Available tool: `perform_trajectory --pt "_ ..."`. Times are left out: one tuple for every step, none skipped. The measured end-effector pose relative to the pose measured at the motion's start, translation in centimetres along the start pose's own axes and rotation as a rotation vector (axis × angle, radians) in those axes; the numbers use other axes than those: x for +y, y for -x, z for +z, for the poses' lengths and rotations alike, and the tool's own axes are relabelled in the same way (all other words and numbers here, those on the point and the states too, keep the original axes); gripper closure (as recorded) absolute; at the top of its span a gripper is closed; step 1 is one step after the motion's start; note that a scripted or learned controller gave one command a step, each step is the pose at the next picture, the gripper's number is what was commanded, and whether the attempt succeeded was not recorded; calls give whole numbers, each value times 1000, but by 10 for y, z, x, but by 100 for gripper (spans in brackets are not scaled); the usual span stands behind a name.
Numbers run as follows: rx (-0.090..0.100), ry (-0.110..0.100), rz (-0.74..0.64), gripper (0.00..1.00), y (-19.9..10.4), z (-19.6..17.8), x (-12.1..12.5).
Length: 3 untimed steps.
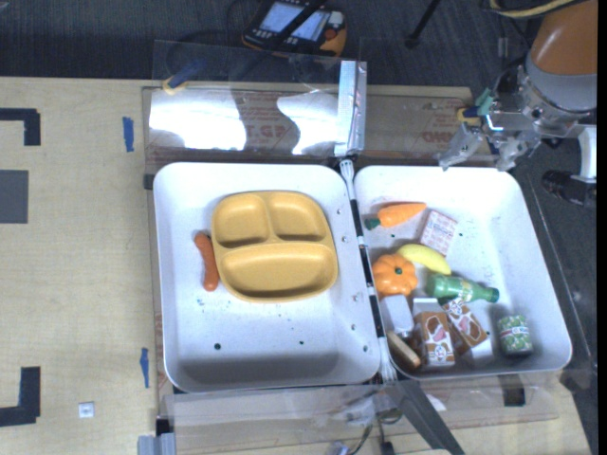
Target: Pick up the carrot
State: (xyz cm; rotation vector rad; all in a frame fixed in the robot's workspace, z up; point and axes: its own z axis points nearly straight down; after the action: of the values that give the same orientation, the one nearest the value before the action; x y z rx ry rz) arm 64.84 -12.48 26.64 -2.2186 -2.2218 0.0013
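Carrot (401,213) lying in right bin (541,254), gripper (482,147) above bin's far rim, apart

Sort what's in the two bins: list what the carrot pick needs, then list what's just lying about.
For the job:
- carrot, upper left of the right bin
- gripper, above that bin's far rim

Lying about:
- yellow divided tray and sausage, left bin
- banana
- small pumpkin
- green bottle

The carrot (399,214) lies near the right bin's (531,254) upper-left corner, bare white floor above and to its right; the divider wall (353,226) stands close on its left; a small packet (437,228) sits just beside its tip; banana (424,257) and pumpkin (395,276) crowd below.
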Motion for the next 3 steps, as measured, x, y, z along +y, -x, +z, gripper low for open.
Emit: perform_trajectory --pt "-1 1 36 0 -33 118 -14" --pt "0 23 -16 0 -26 157 1" --pt "0 37 -100 0 -34 162 25"
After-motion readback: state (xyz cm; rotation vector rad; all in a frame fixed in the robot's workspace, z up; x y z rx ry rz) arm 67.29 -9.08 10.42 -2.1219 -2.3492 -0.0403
